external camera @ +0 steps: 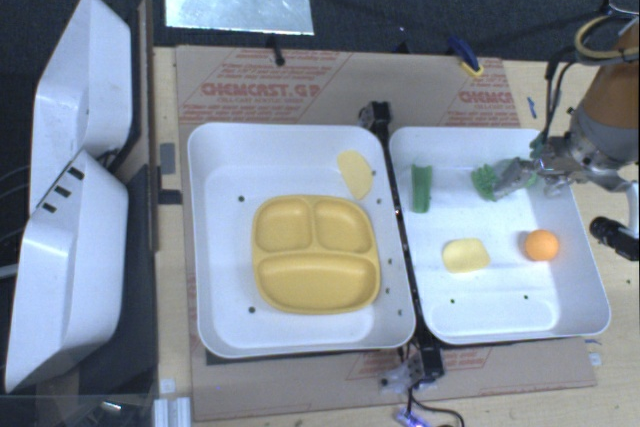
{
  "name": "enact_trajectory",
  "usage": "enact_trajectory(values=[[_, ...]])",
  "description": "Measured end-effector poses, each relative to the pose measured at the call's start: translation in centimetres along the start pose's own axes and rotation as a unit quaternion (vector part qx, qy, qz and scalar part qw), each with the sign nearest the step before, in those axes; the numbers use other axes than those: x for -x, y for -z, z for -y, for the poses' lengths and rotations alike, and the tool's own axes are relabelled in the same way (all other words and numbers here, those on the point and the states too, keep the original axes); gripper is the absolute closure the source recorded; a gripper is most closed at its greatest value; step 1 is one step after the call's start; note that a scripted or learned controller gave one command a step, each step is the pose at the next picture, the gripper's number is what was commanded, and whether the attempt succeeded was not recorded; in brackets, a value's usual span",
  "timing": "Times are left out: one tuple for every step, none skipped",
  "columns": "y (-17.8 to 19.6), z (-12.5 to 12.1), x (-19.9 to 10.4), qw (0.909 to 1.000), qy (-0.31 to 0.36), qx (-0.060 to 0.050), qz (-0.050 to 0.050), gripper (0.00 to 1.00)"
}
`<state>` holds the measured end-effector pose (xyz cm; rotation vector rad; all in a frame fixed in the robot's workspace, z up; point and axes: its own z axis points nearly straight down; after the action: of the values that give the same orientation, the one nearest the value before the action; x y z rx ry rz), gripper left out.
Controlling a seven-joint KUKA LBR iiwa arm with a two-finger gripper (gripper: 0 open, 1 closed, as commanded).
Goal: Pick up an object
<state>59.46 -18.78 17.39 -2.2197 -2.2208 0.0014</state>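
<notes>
Over the right bin (575,310) the arm reaches leftward, its end effector (512,177) grip state indiscernible.

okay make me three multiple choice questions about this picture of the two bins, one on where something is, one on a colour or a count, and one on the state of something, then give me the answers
1. Where is the yellow divided tray?
A. in the left bin
B. in the right bin
C. on the floor beside the bench

2. What colour is the small ball in the right bin?
A. blue
B. orange
C. white

3. How does the tray lie?
A. upside down
B. standing on its edge
C. flat, compartments facing up

Answers:
1. A, the tray rests on the floor of the left bin, with a pale yellow oval piece beside it.
2. B, the ball is orange, near a pale yellow block.
3. C, its three compartments are open to the camera.
</notes>
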Motion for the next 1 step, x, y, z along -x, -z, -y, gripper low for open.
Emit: enact_trajectory(values=[[-6.2, 0.18, -0.32, 1.0, 0.0, -0.001, 0.0, 0.0]])
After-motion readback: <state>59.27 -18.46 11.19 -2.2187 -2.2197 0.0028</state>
